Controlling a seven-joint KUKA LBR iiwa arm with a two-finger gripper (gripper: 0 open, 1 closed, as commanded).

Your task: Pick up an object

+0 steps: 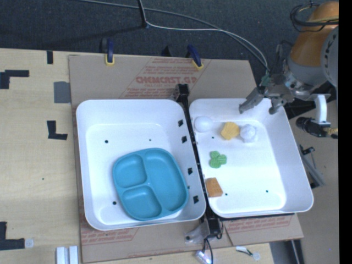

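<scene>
Fingers (249, 104) of the gripper (260, 105) stand spread apart, nothing between them, poised above the far rim of the right bin (291, 147).

Just below and between the two fingertips, nearest of all the loose pieces, lie a yellow block (230, 130) and a white crumpled ball (248, 133), touching or nearly touching each other. Off to the left of the left finger sits a smooth white egg-shaped piece (202, 124), close to the bin's dividing wall. Further below the fingers is a green clover-shaped piece (218, 160), and further still, against the near left wall, a brown block (213, 187).

All of these look small and light, likely foam or soft plastic toys, so weight should not matter. The yellow block seems the best candidate: its flat sides should give the pads a square hold across its narrow width. The white ball looks soft and should squash rather than slip, but it crowds the block, so a finger may land on both. The egg looks slick and rounded and could squirt out.

The left bin (88, 147) holds a blue divided plate (149, 183).
</scene>
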